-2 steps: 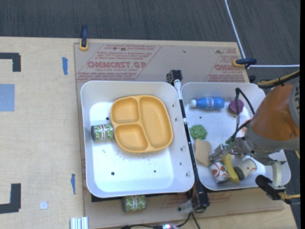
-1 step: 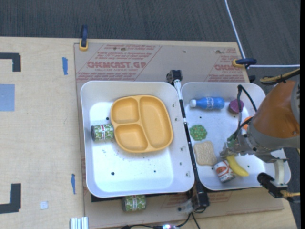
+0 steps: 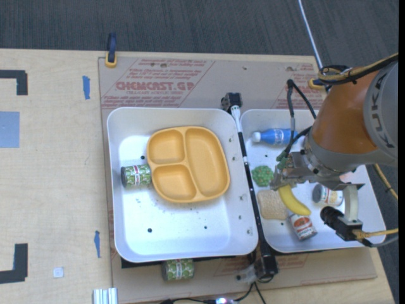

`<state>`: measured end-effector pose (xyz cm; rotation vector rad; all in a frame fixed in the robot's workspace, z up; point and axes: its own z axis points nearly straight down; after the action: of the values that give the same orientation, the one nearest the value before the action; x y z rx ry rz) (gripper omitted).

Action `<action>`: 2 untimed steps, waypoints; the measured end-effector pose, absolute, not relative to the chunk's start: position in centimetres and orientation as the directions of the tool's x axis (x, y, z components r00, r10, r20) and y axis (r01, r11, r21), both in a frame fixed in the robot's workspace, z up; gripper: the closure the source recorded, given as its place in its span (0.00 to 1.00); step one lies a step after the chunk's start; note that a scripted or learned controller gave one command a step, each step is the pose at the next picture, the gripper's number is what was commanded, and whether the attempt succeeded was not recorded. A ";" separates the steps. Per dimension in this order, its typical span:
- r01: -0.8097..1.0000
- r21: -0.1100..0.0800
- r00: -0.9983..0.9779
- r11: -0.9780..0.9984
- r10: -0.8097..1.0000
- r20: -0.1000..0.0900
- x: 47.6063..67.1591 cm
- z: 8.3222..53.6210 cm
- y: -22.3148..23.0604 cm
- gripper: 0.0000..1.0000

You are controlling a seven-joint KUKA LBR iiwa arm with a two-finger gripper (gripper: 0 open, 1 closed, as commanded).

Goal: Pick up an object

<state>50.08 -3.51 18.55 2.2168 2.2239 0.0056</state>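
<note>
Yellow banana (image 3: 293, 201) lying flat in right bin (image 3: 373, 223), beside tan sponge (image 3: 271, 204), near red-labelled can (image 3: 304, 227).

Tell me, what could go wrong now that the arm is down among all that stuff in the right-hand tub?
The banana, sponge, small can and green broccoli lie crowded together, so the claw may nudge neighbours or catch two things. The can is round and could roll or slip. The arm also covers part of the right bin, hiding what is beneath.

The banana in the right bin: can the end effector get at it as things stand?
Probably yes. The banana lies uncovered just below the end effector, though a beige slice and a small can crowd it closely.
</note>
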 end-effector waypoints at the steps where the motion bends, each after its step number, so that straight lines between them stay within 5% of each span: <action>1: 1.000 0.000 0.000 0.000 1.000 0.001 48.0 18.5 -4.8 1.00; 2: 1.000 0.001 -0.002 0.002 1.000 0.001 54.1 18.5 2.1 1.00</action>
<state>54.11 2.07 18.48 2.2192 2.2237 0.0013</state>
